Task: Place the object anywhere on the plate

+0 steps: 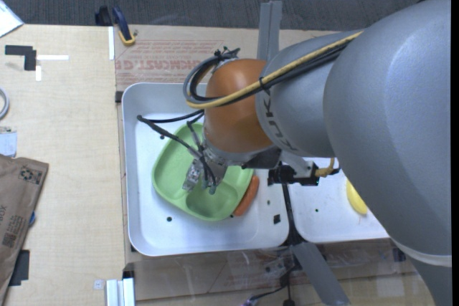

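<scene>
The arm [358, 118] comes in from the right and covers much of the right bin [323, 215]. Its orange band [233, 107] hangs over the left bin [140, 175]. Below the band, the gripper [201, 175] is over the green plate [172, 168], which lies in the middle of the left bin. The fingers [193, 179] point down toward the plate and are close to its surface or touching it; which one, I cannot tell. They look thin and metallic, and they are small and a little blurred. How far they are open is not clear, and I cannot see any thing between them.

A carrot [246, 197], orange-red and long, lies at the right edge of the plate. It seems to rest against the rim, on the side near the wall between the two bins. If it is on the plate or just beside it, I cannot say for sure.

In the right bin a banana [356, 198] shows partly under the arm. Black cables [168, 129] run from the wrist over the left bin. On the desk [64, 154], at the left, lies a brown paper bag [18, 204].
</scene>
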Action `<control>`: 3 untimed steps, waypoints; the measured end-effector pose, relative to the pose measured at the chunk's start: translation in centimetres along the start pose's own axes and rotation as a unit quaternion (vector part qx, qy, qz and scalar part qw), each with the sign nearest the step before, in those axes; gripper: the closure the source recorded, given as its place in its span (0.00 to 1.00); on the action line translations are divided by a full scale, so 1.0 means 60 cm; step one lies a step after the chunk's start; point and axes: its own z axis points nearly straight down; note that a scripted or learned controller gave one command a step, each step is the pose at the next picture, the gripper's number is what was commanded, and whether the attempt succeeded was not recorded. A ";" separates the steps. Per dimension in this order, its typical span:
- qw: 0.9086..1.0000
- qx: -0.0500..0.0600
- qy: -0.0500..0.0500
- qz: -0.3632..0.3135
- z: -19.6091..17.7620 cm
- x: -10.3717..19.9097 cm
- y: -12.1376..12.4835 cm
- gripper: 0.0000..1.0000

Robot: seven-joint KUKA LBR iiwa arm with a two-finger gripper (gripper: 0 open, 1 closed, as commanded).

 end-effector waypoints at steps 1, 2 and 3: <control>1.000 0.003 0.000 0.002 0.004 -0.002 -0.006 0.00; 1.000 0.005 0.005 0.003 -0.008 0.001 -0.005 1.00; 1.000 -0.007 0.001 -0.016 0.000 0.028 -0.052 1.00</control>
